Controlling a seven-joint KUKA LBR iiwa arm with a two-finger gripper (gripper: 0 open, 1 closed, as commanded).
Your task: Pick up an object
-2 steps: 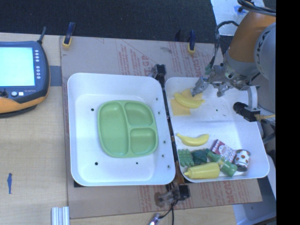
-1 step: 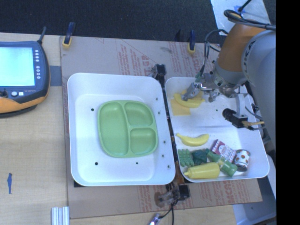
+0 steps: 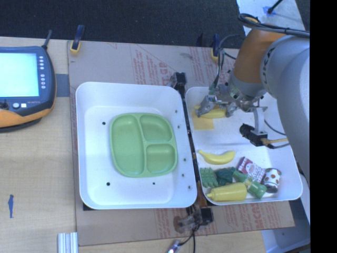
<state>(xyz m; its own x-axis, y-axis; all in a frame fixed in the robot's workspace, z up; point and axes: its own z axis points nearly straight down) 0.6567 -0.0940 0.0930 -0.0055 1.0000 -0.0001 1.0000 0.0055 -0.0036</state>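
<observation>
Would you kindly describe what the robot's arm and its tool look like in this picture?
The arm is bulky and rounded, with a smooth light grey shell and a broad orange band just above the wrist. Below that sits a dark metallic wrist section leading to the tool, small and grey-black. Thin dark cables loop around the wrist, and a black connector block hangs beside it.

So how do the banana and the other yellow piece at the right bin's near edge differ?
The banana is thin, curved and lies alone mid-bin; the yellow piece is thicker, straighter and packed against green items by the bin wall. The banana looks brighter yellow, the piece duller. Both lie flat in the right bin.
</observation>
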